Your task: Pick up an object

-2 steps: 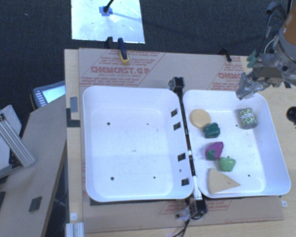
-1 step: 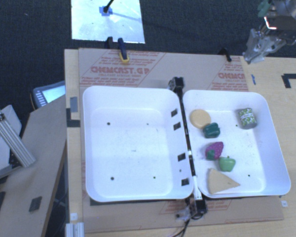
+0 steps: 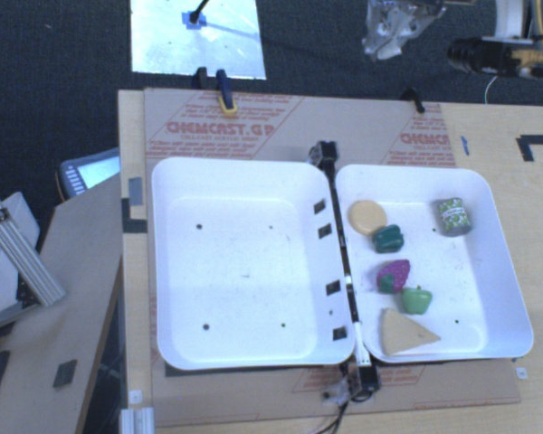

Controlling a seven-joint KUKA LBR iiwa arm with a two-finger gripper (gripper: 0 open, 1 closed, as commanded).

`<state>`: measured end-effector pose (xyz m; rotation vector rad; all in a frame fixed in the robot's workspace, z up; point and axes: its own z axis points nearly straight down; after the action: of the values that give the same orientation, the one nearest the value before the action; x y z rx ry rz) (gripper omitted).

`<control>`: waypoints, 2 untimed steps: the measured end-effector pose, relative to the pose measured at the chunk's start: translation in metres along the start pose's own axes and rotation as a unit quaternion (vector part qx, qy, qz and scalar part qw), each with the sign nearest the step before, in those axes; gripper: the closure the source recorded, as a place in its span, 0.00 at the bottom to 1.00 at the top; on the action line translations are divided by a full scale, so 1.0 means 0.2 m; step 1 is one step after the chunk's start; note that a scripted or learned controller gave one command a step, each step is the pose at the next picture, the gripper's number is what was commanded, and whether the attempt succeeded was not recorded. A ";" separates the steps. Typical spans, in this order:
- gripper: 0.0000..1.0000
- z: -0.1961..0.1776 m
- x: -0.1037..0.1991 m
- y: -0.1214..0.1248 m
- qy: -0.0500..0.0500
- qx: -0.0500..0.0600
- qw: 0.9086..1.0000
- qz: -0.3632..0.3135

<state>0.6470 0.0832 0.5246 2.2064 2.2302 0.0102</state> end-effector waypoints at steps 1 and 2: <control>1.00 -0.07 -0.24 -0.38 -0.001 0.002 1.000 0.007; 1.00 -0.05 0.06 0.10 0.000 0.000 1.000 0.001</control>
<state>0.6670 0.0955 0.5344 2.2094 2.2273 0.0091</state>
